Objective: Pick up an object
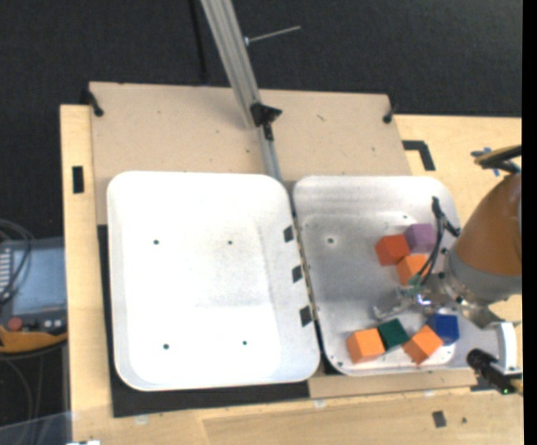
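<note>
The right bin (pixel 342 221) holds several small blocks. A red-orange block (pixel 391 248), a purple block (pixel 420 237) and an orange block (pixel 411 268) cluster near its right side. Along its front edge lie an orange block (pixel 365 344), a dark green block (pixel 393 333), another orange block (pixel 424 344) and a blue block (pixel 445 327). My gripper (pixel 403 301) reaches in from the right, low over the bin floor between the two clusters, just above the green block. Nothing is visibly held in it.
The left bin (pixel 203 276) sits beside the right one, with a row of black clips along the shared wall. A slanted metal rail (pixel 236 49) rises at the back. The grey and orange arm (pixel 491 248) covers the right bin's right edge.
</note>
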### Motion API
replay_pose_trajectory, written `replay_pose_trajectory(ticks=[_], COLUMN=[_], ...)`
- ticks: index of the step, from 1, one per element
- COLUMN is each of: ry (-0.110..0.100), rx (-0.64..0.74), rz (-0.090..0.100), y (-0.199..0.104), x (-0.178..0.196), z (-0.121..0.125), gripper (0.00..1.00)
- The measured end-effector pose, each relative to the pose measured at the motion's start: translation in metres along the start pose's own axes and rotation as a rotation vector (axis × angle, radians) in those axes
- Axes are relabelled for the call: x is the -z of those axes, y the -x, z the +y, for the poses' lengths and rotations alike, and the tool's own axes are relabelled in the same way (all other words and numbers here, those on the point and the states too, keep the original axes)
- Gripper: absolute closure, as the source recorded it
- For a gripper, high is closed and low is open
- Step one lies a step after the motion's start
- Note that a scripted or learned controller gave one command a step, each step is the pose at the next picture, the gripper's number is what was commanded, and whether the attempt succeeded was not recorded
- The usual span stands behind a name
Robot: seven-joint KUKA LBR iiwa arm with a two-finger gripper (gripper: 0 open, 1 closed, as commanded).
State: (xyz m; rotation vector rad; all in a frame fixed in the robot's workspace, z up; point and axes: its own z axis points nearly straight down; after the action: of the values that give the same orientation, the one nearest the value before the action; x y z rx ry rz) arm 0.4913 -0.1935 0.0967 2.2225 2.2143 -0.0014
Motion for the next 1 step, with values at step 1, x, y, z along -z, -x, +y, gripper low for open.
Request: replay_pose_trajectory(ticks=[1], ry=[0.005], rx=[-0.008], rz=[0.003], y=[-0.0001], x=[0.0127], z=[0.0017], gripper=[1.0])
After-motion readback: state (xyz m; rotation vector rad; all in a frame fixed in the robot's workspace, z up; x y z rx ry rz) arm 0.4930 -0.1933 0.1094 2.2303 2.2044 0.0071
